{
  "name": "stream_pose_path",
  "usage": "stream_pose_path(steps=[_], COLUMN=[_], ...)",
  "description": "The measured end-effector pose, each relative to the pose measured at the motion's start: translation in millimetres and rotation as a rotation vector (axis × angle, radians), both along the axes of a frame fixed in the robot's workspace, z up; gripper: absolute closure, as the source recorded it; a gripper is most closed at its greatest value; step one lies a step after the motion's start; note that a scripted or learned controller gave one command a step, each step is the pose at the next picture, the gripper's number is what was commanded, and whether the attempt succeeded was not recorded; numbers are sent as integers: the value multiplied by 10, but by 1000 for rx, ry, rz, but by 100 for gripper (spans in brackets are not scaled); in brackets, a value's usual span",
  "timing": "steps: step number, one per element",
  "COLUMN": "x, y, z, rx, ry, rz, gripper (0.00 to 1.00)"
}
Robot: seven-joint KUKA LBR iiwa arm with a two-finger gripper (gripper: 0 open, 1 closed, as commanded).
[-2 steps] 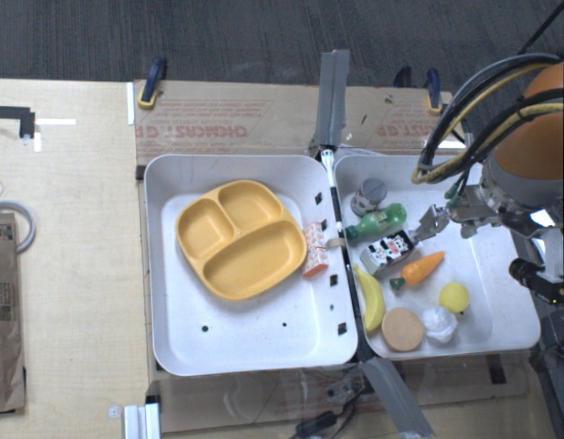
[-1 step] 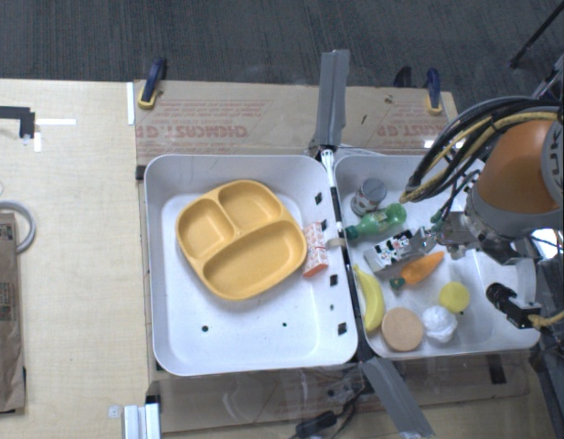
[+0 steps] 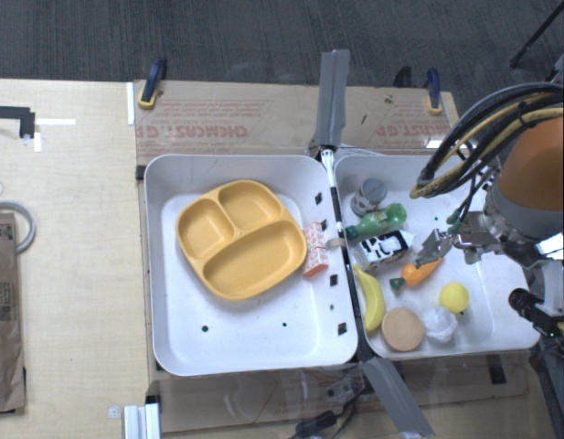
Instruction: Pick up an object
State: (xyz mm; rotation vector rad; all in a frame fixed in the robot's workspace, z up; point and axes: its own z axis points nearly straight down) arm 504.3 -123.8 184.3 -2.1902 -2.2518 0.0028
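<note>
At the bottom of the frame, in the right bin (image 3: 501, 338), I note the nearest items: a round tan disc (image 3: 403, 329) by the front wall, a crumpled clear wrapper (image 3: 439, 322) just right of it, and a banana (image 3: 370, 298) lying along the bin's left wall. A yellow lemon (image 3: 454, 296) sits just above the wrapper. Going up the frame, an orange carrot (image 3: 419, 271) lies tilted at the bin's centre, and the gripper (image 3: 439, 246) comes in from the right directly above its upper end. I cannot tell from here whether the pincer is spread or closed, or whether it touches the carrot. Left of the carrot is a black-and-white box (image 3: 384, 247), with a green bottle (image 3: 376, 220) above it and a grey round object (image 3: 373, 191) near the far wall. In the left bin (image 3: 163, 273), a yellow divided plate (image 3: 240, 238) rests mid-frame, and a small orange-and-white packet (image 3: 316, 249) lies just beside its right edge. Toward the top, brown cardboard (image 3: 227, 122) lies behind both bins.
</note>
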Motion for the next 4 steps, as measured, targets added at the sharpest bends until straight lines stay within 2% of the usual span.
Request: stream_pose_path(steps=[1,2,3,4], x=[226,-112,-116,539], y=[-144,192,181,584], z=[-931,-932,-848,66], rx=[0,1,0,-2], ry=[0,1,2,1], rz=[-99,-30,-34,-209], gripper=[0,0,100,100])
